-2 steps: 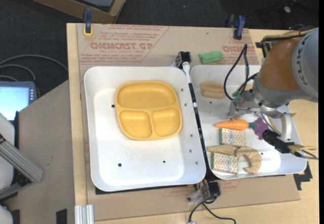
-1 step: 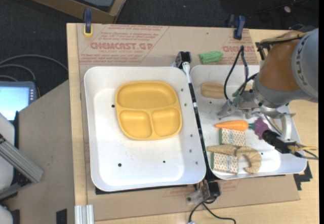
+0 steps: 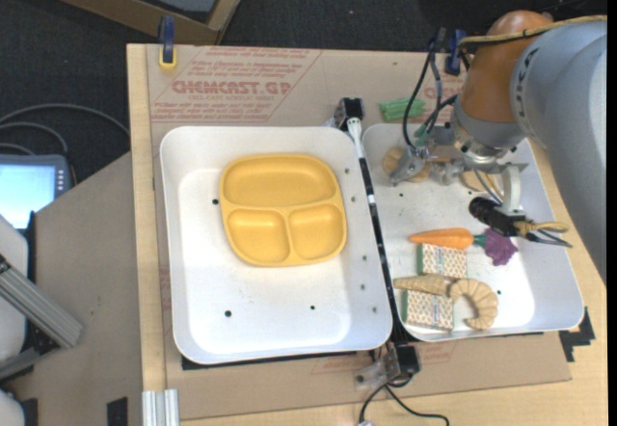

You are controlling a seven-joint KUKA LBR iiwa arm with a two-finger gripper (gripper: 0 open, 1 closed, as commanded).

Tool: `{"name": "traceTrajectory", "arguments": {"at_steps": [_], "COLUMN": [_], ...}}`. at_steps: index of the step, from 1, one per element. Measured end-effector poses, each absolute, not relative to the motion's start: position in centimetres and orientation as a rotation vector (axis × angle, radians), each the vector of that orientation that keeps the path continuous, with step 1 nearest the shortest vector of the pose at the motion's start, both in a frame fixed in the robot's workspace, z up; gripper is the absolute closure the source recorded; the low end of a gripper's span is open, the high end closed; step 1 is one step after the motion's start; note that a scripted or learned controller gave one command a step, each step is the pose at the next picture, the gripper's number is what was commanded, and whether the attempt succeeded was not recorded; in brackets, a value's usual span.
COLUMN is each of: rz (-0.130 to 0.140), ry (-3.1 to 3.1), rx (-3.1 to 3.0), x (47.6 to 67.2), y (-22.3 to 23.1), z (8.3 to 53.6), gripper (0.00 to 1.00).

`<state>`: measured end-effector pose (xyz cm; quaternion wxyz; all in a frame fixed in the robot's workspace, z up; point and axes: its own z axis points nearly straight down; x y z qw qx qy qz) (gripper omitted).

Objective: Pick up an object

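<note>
Where the gripper (image 3: 445,168) hangs: over the far end of the right bin (image 3: 567,297), low above the bin floor, with the grey arm (image 3: 569,96) coming in from the right.
Gripper state: cannot tell from this slant whether it is spread or pressed together.
Tan lump (image 3: 394,161): in the right bin's far left corner, just left of the gripper; I cannot tell whether they touch.
Carrot (image 3: 442,239): lies left to right in the middle of the right bin, on the near side of the gripper and apart from it.
Purple piece (image 3: 499,247): just beside the carrot's right end.
Patterned squares: one (image 3: 443,262) just on the near side of the carrot, another (image 3: 429,311) at the bin's near edge.
Pale stick (image 3: 421,284): between the two squares.
Croissant (image 3: 478,300): curved, at the near end, right of the squares and touching the stick's right end.
Left bin (image 3: 193,270): holds a yellow divided plate (image 3: 284,208) in its far half, well apart from the gripper.
Green thing (image 3: 395,109): on the bench (image 3: 241,82), just beyond the right bin's far rim.
</note>
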<state>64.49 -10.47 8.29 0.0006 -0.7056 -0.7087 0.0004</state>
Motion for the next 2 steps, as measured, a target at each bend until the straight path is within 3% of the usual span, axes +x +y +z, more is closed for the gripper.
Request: {"name": "traceTrajectory", "arguments": {"at_steps": [1,2], "rz": [-0.005,-0.006], "ry": [-2.226,-2.228], "rx": [-2.223,-2.226], "x": [66.8,66.8], "y": [-9.4,-9.4], "z": [8.5,9.6], "gripper": [0.00,1.00]}}
